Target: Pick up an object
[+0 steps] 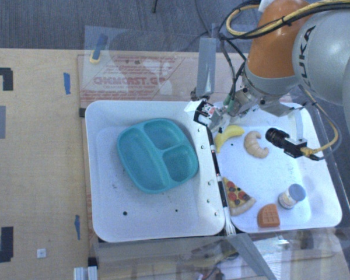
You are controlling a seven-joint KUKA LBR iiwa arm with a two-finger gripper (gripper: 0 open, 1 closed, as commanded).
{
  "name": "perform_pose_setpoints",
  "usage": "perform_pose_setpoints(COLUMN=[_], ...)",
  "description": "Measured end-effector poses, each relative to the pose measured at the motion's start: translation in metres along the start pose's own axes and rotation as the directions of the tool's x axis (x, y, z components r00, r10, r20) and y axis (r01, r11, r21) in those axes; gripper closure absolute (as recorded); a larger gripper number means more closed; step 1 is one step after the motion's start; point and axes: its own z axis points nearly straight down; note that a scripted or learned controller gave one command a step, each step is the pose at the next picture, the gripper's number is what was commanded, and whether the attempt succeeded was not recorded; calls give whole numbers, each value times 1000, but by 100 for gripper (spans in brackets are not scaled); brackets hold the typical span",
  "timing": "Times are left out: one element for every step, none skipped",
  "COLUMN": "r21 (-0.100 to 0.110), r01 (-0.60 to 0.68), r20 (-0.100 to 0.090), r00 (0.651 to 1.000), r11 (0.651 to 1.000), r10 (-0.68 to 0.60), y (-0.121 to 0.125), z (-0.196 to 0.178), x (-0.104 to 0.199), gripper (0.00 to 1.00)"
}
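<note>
The grey arm [315, 45] with its orange band reaches in from the right at the far side of the bench [35, 156], its bulk hanging over the far part of the right bin [321, 214]. The wooden bench carries two shallow white bins side by side; the left bin [105, 214] holds a teal divided plate [157, 154], lying roughly at its middle and slightly towards the far side, with its three compartments facing up. Beyond the left bin, on the far side, a clear sheet with faded red print [128, 77] lies flat on the bench. The gripper [220, 118] sits low at the far left corner of the right bin, close to the wall the two bins share; from this angle it cannot be told whether it is released or clenched, and nothing can be made out in its grasp. Just beside it, on the near side, lies a yellow banana [228, 136], so close that contact cannot be judged. To the right of the banana rests a croissant [256, 144], slightly apart from it. At the near end of the right bin, a pizza slice [238, 196] lies against the shared wall, a waffle-patterned orange piece [268, 216] sits near it to the right, and a small can [291, 196] stands further right.
</note>
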Motion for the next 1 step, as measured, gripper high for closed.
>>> perform_pose_setpoints(r21=[7], r01=[-303], r20=[-2], r00=[953], r11=[953], r10=[303], y=[-45], z=[-20], x=[17], gripper=[100])
